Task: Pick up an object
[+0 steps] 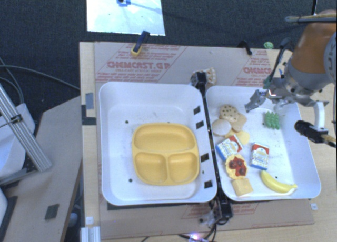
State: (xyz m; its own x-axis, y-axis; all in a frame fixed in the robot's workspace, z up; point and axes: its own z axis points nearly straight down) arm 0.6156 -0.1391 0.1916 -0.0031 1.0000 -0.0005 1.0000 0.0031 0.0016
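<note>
- I hang over the back of the right bin [310,183], my gripper [266,99] above its far edge; whether my fingers are spread or closed I cannot tell.
- Nothing is in my grasp that I can see, so I judge this the approach step.
- Candidates lie below: grapes [272,120] nearest, just beside me, then a cookie [228,112], two small cartons [229,148] [259,156], a banana [277,182].
- The left bin [113,130] carries a yellow tray [165,153].
- Next I would settle on one item, probably the grapes, centre over it and drop straight down.
</note>
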